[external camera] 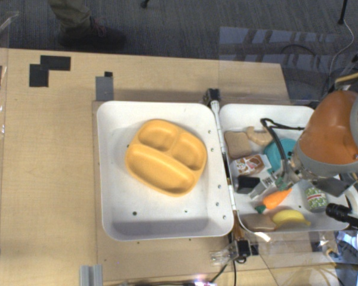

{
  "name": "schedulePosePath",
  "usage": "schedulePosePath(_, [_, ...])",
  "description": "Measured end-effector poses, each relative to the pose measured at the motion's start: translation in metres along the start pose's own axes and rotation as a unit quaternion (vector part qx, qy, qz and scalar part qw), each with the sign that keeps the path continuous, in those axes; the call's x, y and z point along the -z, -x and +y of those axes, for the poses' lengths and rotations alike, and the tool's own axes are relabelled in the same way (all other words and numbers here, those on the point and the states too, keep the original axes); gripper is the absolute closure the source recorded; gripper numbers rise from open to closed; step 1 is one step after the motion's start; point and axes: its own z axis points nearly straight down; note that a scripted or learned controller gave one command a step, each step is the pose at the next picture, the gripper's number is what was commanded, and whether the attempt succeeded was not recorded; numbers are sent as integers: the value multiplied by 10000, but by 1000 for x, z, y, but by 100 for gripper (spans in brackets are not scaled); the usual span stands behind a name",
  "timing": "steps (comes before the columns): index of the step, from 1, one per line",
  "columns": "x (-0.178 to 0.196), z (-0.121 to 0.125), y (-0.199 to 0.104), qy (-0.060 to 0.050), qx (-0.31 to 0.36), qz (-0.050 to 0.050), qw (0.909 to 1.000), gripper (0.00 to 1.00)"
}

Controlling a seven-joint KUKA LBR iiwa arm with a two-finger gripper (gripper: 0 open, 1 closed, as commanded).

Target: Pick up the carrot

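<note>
The carrot (pixel 275 198), orange with a green tip at its left end, lies in the right bin (pixel 298 113) towards its front. My gripper (pixel 280 182) hangs directly over the carrot's upper right end, very near or touching it. The grey arm with its orange band (pixel 330 134) comes in from the right and hides the back right part of the bin. Whether the carrot sits inside the gripper cannot be made out.
Crowding the carrot are a yellow banana (pixel 288 217) in front, a black block (pixel 247 183) to the left, a green and white can (pixel 315 199) to the right, and a teal item (pixel 275 154) behind. The left bin (pixel 110 159) holds a yellow divided plate (pixel 166 155).
</note>
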Motion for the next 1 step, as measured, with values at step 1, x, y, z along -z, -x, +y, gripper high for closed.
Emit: schedulePosePath(1, [-54,-1,2,14,613,-4,9981,0])
